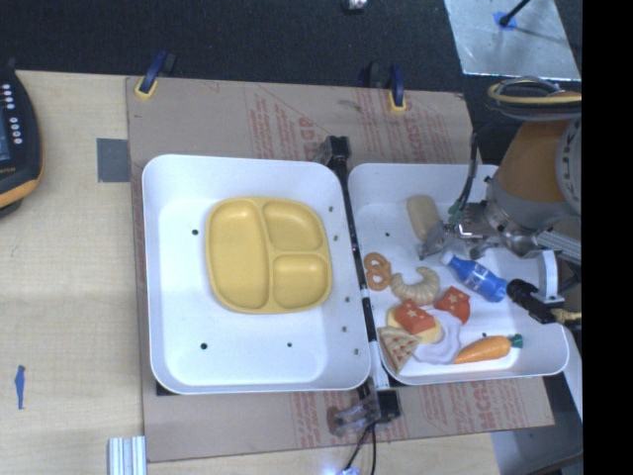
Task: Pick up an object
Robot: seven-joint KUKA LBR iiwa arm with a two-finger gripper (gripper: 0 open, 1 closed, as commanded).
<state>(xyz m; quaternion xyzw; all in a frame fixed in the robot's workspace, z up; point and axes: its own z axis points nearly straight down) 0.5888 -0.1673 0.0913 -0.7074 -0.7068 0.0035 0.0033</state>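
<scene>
Yellow tray (267, 254) sits in left bin (168, 295). Gripper (442, 239) at right bin (381, 191), upper middle, fingers spread, holding nothing, just beside tan block (423, 213) and blue bottle (477, 277).

You had the pickable lot in the right bin (371, 191): beige block (423, 214), pretzel (377, 265), croissant (419, 284), blue bottle (476, 277) lying flat, red pieces (452, 304), sandwich wedge (398, 345), carrot (485, 349) near the front wall
</scene>
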